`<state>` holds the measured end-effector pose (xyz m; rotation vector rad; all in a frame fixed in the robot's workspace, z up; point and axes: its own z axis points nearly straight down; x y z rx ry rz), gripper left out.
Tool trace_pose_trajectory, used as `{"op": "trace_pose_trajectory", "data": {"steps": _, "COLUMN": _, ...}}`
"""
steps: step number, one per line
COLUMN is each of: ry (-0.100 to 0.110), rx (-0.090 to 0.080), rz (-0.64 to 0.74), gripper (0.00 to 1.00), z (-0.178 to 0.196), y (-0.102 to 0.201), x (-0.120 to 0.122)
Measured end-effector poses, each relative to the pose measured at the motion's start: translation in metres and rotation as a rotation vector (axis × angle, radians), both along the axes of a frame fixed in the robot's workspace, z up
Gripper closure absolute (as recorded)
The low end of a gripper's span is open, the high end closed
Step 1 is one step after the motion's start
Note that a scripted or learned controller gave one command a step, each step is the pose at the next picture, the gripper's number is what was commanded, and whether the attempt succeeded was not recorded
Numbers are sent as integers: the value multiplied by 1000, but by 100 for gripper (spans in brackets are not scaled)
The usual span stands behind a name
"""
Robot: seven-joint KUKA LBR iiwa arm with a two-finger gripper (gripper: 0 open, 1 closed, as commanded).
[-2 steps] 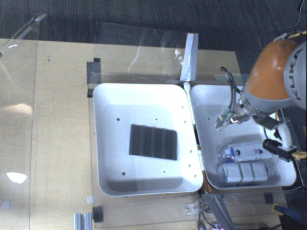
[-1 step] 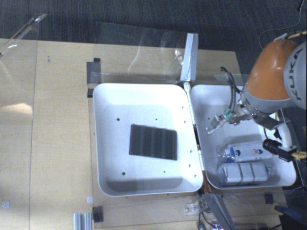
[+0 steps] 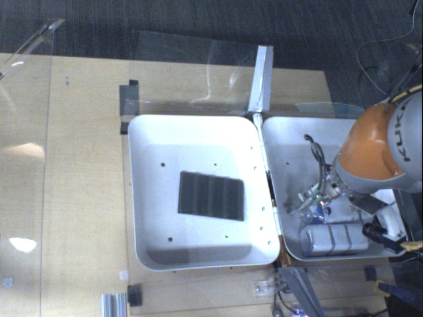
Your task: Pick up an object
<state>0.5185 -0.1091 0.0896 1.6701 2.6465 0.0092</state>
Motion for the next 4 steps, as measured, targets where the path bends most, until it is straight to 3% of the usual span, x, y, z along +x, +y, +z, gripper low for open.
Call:
{"op": "trace_pose_trajectory", "data": {"steps": 1, "ry": -9, "rx": 2, "rz": 3, "gripper": 100, "z": 13, "y": 3, "x": 4}}
{"op": "trace_pose_trajectory", "data": {"steps": 2, "ry": -9, "rx": 1, "rz": 2, "gripper": 0, "z": 13, "y": 2, "x": 3}}
{"op": "trace_pose_trajectory", "data": {"steps": 3, "ry": -15, "rx": 2, "rz": 3, "gripper": 100, "z": 24, "y": 3, "x": 6}}
{"op": "trace_pose_trajectory", "data": {"steps": 4, "ry": -15, "rx": 1, "rz": 3, "gripper": 0, "z": 24, "y": 3, "x": 6}}
